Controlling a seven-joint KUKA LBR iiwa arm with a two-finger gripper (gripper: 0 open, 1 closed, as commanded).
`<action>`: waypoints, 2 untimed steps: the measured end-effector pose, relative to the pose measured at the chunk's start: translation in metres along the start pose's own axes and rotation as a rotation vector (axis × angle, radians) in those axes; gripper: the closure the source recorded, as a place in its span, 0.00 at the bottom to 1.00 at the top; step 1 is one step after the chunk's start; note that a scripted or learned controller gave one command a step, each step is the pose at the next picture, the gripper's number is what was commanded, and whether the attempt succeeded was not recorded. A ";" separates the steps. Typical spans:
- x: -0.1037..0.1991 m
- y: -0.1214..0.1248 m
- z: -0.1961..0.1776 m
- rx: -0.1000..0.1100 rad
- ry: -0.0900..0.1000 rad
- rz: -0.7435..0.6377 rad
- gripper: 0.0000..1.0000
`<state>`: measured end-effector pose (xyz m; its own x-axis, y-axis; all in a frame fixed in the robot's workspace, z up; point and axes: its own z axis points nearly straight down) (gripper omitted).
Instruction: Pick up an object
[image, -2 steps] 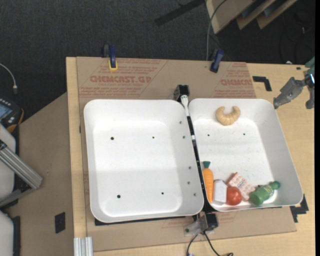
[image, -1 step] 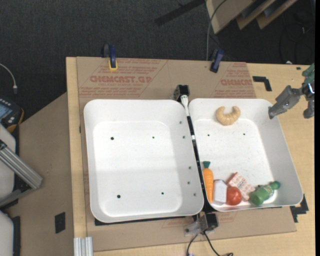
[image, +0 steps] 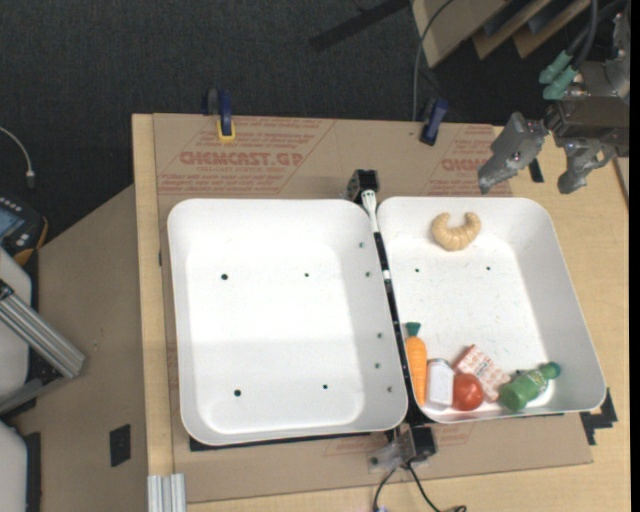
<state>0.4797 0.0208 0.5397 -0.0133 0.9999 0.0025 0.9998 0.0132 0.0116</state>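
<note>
Tool (image: 538, 162) open — two bins (image: 270, 420), five objects (image: 455, 230).

Smooth glossy white plastic bins (image: 270, 225), matt brown cardboard sheet (image: 300, 150) beneath, dull grey metal pincer (image: 540, 165).

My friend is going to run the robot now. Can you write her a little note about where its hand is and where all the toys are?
Hand: open, holding nothing, above the far right corner of the right bin.
Toys, all in the right bin: croissant alone at the far end; carrot, white block, tomato, red-and-white packet and green bottle bunched along the near edge.
Done: nothing picked yet.
Left: choose a toy, grab it, lift it.
</note>
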 end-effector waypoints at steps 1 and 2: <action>-0.006 0.000 -0.006 0.006 -0.003 0.012 1.00; 0.090 0.000 0.006 0.015 -0.002 0.002 1.00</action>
<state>0.4785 0.1110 0.5341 -0.0112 0.9999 0.0008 0.9999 0.0112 -0.0037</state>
